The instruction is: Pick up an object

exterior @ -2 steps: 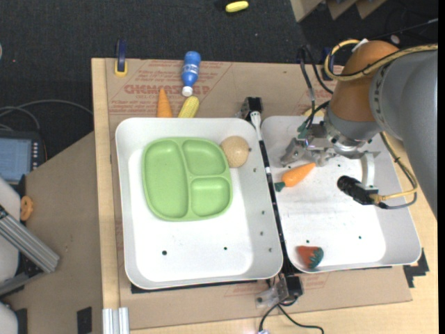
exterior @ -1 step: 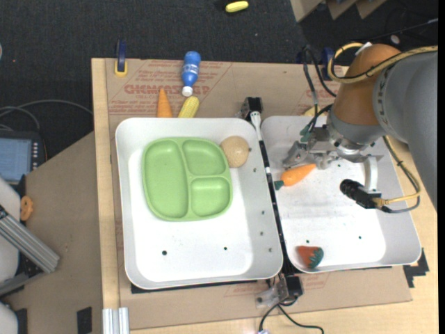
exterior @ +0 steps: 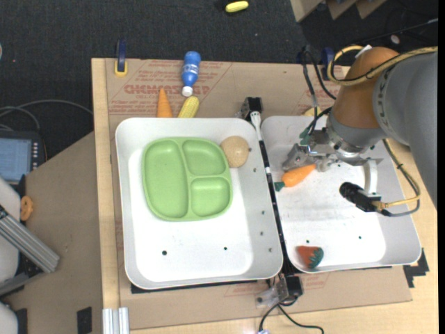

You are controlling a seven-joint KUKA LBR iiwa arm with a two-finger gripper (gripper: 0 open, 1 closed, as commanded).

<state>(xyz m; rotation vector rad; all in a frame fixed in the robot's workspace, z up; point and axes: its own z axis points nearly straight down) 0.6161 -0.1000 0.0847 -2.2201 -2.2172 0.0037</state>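
Just under the claw [exterior: 311, 154], fingers' state unclear, an orange carrot [exterior: 298, 176] in the right bin [exterior: 389, 245].

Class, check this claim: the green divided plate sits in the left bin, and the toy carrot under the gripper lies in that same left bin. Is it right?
Not quite. The camera view shows the green divided plate in the left bin, but the toy carrot by the gripper lies in the right bin.

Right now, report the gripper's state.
Gripper: right above the orange carrot in the right bin; whether it is open, shut or gripping the carrot cannot be told.
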